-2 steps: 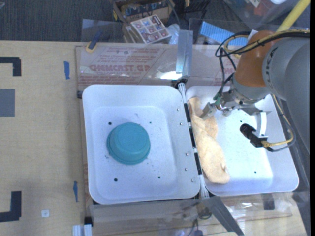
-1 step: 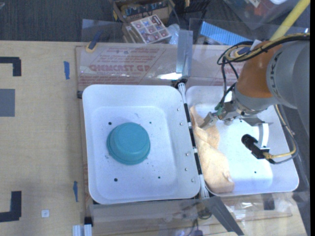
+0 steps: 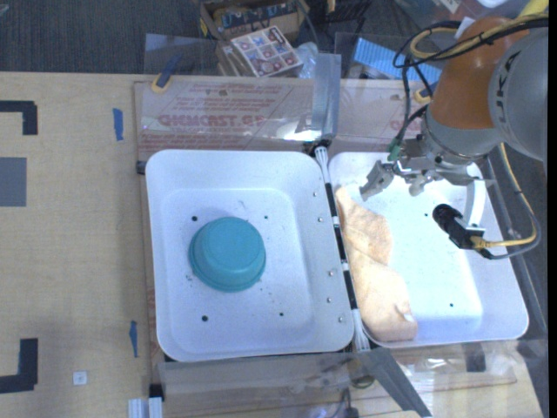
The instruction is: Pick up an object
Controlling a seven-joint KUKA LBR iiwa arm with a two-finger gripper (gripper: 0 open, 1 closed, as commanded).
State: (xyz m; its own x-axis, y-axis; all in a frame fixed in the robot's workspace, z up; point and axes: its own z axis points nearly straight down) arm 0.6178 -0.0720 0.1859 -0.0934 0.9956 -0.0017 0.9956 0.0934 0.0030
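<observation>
A teal bowl (image 3: 227, 252) lies upside down in the middle of the left bin (image 3: 165, 190). A long beige, soft-looking object (image 3: 374, 264) stretches along the left wall of the right bin (image 3: 500, 307). My gripper (image 3: 399, 183) hangs over the far part of the right bin, just right of the beige object's upper end. Its fingers (image 3: 376, 183) are spread apart and nothing sits between them. The grey arm with its orange band (image 3: 470, 77) comes in from the upper right.
A black plug with a yellow cable (image 3: 452, 225) hangs from the arm over the right bin. Clear plastic sheeting and boxes of clutter (image 3: 261, 46) lie behind the bins. A tan bench top (image 3: 70, 233) extends to the left.
</observation>
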